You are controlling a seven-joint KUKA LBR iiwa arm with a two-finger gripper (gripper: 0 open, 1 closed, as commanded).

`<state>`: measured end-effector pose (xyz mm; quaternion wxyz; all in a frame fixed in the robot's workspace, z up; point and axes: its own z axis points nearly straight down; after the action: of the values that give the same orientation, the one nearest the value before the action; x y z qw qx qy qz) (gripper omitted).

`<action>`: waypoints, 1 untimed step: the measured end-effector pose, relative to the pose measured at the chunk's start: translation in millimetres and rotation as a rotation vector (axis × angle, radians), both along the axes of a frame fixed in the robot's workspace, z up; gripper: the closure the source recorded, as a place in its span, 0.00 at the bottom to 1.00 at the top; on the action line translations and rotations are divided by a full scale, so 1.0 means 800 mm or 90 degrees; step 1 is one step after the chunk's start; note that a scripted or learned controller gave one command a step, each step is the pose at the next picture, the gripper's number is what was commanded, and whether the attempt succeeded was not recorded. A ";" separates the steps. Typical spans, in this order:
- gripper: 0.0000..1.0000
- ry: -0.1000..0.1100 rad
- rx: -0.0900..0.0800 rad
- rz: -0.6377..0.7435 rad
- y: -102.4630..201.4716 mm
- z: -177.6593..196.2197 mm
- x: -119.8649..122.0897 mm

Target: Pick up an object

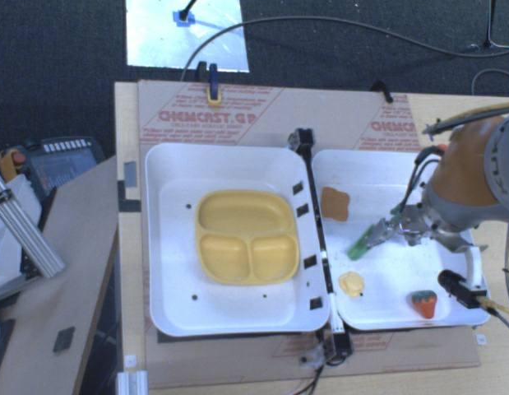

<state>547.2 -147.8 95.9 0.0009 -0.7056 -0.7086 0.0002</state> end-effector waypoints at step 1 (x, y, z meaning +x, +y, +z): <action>1.00 -0.003 -0.002 -0.001 -0.001 0.017 0.001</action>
<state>548.1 -148.8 109.1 -0.0018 -0.7062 -0.7080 -0.0006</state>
